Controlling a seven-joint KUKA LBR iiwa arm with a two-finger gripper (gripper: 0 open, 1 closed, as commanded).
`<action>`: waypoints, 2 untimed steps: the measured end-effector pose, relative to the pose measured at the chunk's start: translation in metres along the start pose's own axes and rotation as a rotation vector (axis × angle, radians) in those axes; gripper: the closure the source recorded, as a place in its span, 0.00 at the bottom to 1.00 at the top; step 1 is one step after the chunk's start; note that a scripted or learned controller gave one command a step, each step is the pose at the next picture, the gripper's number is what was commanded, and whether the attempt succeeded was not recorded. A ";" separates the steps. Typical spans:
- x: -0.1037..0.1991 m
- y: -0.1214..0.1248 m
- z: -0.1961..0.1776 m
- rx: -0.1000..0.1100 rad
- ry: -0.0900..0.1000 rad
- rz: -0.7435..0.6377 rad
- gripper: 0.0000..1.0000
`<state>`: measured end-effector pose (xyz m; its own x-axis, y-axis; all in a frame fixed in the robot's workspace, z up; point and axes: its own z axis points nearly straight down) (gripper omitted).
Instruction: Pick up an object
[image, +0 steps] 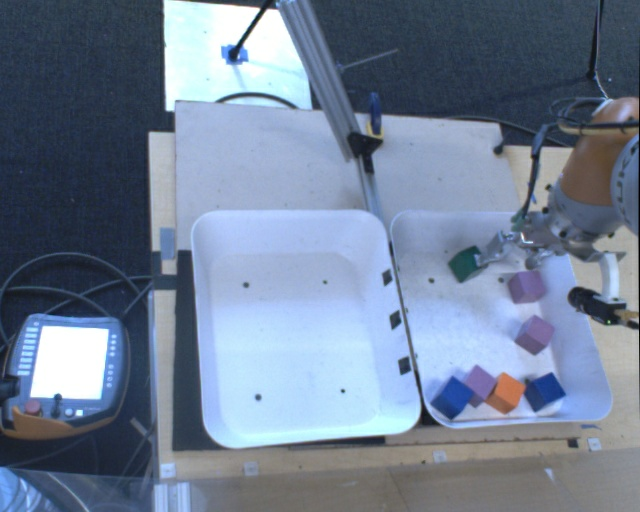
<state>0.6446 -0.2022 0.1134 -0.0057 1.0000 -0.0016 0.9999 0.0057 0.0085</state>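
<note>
At the upper part of the right bin (600, 400), I see the gripper (492, 255) low over the floor, its metal fingers (497, 247) pointing left and touching the green cube (464, 264). Can't tell if the cube sits between the fingers or just against their tips, and can't tell how wide they are; too small and blurry.

Same bin, going outward: purple cube (525, 287) just right of the gripper, partly under the wrist, a second purple cube (534, 334) below it. Along the near wall a tight cluster: blue cube (452, 396), small purple cube (480, 383), orange cube (506, 392), another blue cube (544, 391), all touching or nearly so.

Left bin (300, 225) beside it, white, a few dark dots on its floor. Both bins sit on the bench (430, 160).

Arm (600, 165) is cut off at the right edge; orange band visible. Wrist hides part of the bin's far right wall. Teach pendant (65, 375) lies on the floor at left, with cables.
</note>
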 end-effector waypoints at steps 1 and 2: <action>-0.003 0.003 -0.003 -0.010 -0.006 0.003 0.00; -0.002 0.004 -0.013 -0.014 -0.006 -0.002 1.00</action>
<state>0.6490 -0.2041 0.1267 -0.0072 0.9999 -0.0072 0.9997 0.0074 0.0221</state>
